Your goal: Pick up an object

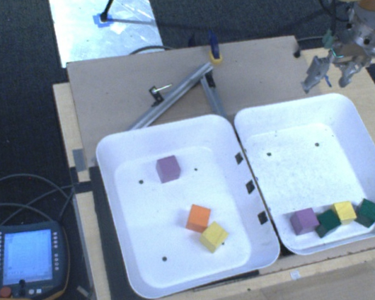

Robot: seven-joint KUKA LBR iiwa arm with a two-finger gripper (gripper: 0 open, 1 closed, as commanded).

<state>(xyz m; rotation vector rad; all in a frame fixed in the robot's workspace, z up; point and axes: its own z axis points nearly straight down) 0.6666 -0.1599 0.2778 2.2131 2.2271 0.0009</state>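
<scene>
My gripper (330, 74) hangs above the bench behind the right bin's (369, 142) far right corner, its two fingers spread open with nothing between them. The left bin (123, 214) holds a purple cube (168, 168) near its back, and an orange cube (198, 217) touching a yellow cube (214, 236) near its front. Along the right bin's front wall sit a purple cube (303, 221), a dark green cube (326, 222), a yellow cube (344, 211) and another dark green cube (367, 211) in a row.
A metal bar (171, 97) with a yellow clamp (214, 53) lies on the brown board behind the bins. A teach pendant (22, 264) with cables rests at the left. Black clips (249, 185) sit on the rim between the bins.
</scene>
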